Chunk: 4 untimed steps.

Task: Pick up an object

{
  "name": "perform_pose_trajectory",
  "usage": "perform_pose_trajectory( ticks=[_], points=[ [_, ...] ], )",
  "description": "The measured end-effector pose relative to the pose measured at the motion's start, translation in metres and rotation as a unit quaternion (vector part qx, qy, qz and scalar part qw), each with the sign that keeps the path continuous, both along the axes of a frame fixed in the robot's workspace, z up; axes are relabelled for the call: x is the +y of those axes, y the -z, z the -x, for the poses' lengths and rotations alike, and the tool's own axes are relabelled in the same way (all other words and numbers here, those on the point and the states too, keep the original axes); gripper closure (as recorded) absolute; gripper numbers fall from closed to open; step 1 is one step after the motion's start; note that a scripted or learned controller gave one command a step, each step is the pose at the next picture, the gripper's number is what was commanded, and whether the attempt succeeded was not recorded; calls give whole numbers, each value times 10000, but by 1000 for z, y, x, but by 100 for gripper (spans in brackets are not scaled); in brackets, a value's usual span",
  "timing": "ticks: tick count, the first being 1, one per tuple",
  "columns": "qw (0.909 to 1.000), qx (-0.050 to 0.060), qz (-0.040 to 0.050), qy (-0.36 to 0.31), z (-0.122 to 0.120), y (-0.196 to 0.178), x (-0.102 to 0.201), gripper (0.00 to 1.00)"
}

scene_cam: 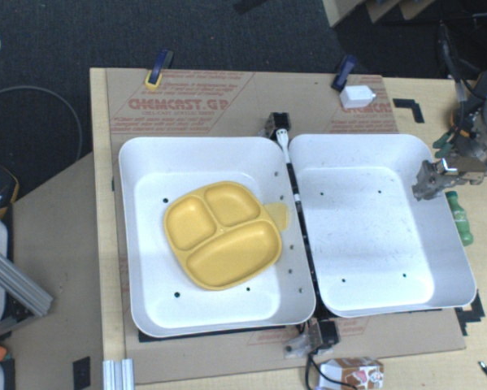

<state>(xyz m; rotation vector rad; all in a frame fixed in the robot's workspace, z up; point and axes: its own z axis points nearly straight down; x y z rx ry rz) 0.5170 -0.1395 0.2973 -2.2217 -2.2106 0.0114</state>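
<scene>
The flat brown cardboard sheet (227,96) under the bins has red letters that say "CHEMCAST G P". More red letters sit near its right corner, too blurry to read.

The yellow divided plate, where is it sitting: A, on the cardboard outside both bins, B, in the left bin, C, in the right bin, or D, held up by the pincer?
B: the yellow divided plate lies flat on the floor of the left bin, well away from the pincer at the right bin's far edge.
</scene>
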Motion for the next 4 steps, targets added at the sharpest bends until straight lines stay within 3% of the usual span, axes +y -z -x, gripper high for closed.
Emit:
perform_pose_trajectory(
  ticks=[1,2,3,4],
  points=[
    [10000,-19,-2,4,1,63,-58,100],
    [10000,-54,12,-13,-9,80,-86,100],
    [10000,-68,10,-31,-15,72,-84,100],
    [9998,-163,47,-42,-46,-119,-82,100]
  ],
)
